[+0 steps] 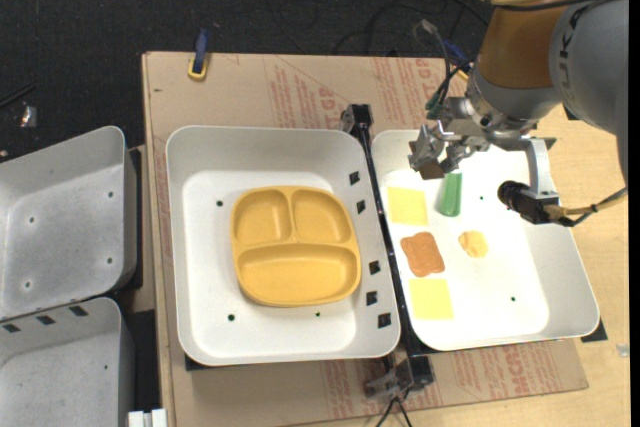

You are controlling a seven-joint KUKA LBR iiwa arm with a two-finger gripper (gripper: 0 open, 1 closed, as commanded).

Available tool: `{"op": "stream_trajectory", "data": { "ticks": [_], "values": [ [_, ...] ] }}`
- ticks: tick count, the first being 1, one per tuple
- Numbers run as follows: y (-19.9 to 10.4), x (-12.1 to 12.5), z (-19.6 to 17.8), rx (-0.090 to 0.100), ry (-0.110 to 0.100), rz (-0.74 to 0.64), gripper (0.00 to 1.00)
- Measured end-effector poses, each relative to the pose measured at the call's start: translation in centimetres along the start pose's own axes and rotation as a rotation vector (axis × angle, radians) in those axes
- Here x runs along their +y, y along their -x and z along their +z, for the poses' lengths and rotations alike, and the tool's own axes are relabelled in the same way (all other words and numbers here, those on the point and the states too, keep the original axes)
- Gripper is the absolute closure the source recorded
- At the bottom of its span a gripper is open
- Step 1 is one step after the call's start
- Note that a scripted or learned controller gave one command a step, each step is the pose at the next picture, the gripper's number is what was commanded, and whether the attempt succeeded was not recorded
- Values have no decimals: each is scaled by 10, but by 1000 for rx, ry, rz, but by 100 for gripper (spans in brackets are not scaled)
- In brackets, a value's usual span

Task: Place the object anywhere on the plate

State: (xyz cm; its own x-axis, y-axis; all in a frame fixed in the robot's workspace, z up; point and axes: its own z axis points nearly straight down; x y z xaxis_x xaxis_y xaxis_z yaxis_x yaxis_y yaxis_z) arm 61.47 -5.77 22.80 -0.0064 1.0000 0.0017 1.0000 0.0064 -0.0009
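Plate [296, 247] sits centred in left bin [190, 215], bare floor all round.

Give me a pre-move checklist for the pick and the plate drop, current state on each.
1. Plate in left bin, compartments bare: ok.
2. Objects in right bin lie apart: green piece, two yellow squares, brown piece, small yellow lump: ok.
3. Gripper above right bin's far left corner, beside the green piece: ok.
4. Object between fingers: cannot tell.
5. Divider between bins on the path: not ok, lift first.
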Motion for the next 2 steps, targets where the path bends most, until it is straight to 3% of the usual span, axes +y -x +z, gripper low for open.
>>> {"op": "stream_trajectory", "data": {
  "ticks": [2],
  "values": [
    [-105, -36, -17, 0, -1, -1, 100]
  ]
}}
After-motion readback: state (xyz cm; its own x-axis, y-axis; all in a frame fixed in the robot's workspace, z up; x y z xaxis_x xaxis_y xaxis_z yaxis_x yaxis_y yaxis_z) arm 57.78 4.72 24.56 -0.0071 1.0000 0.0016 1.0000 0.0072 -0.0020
